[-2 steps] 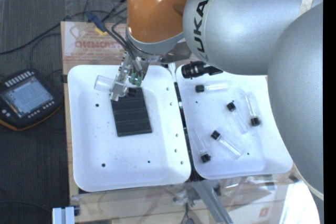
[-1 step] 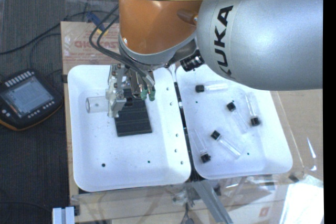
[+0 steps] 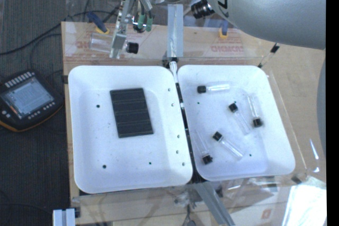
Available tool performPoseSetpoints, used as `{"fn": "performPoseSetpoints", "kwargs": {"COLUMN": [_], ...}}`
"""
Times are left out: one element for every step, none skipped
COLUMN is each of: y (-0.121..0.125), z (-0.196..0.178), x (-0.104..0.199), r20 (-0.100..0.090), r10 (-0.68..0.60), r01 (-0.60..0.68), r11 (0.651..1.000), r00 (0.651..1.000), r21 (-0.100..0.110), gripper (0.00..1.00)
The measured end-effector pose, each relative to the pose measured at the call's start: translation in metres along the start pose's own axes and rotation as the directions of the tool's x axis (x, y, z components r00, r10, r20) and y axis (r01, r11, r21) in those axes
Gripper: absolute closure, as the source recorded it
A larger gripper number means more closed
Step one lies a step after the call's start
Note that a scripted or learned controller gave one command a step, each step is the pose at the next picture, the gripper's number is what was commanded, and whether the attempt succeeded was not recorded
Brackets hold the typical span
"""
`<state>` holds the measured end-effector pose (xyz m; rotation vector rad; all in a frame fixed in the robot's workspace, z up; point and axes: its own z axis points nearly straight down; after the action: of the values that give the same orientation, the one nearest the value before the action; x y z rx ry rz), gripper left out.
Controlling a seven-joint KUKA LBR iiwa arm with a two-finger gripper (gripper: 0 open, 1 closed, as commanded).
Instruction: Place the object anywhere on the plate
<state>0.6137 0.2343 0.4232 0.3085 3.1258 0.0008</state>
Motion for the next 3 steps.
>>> {"fn": "performPoseSetpoints", "kwargs": {"y": [-0.009,-0.017,-0.021], "z": [0.027,0.013,0.122], "x": [0.046,0.084,0.099], "r20": [-0.002,-0.001,-0.003], "r10": [-0.266,-0.507,-0.611], "r01": [0.266,0.507,0.611], "r11": [0.964,0.862,0.792], "r00": [0.964,0.862,0.792], "r21": [0.001,0.0,0.0], "gripper": [1.0,1.0,1.0]}}
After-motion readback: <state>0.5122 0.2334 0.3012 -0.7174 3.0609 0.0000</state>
